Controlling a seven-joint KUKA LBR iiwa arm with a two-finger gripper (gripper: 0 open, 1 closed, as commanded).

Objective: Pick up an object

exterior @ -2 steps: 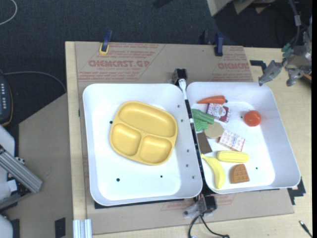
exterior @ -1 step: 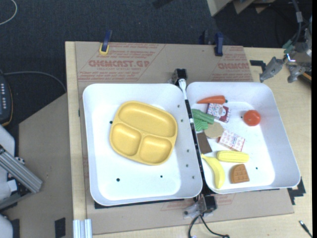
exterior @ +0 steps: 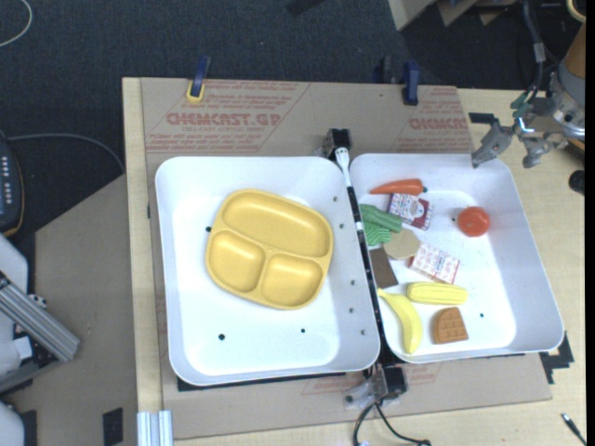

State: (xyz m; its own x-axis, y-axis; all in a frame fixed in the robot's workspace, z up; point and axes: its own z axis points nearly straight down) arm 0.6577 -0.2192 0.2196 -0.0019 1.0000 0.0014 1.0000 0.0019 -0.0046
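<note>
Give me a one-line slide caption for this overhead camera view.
Open gripper hovers above right bin's far corner, toy food inside; yellow divided plate fills left bin.

A yellow divided plate (exterior: 269, 248) with three compartments lies in the left white bin (exterior: 186, 323), tilted slightly and resting near the bin's middle. Both bins sit on a brown cardboard sheet (exterior: 307, 110) printed with red lettering — a yellow clamp (exterior: 196, 86) and a blue clamp (exterior: 410, 82) grip its far edge (one toward each side). Beyond the bench the floor is dark carpet (exterior: 139, 17), and cables (exterior: 390, 426) trail off below the bins' near edge.
</note>
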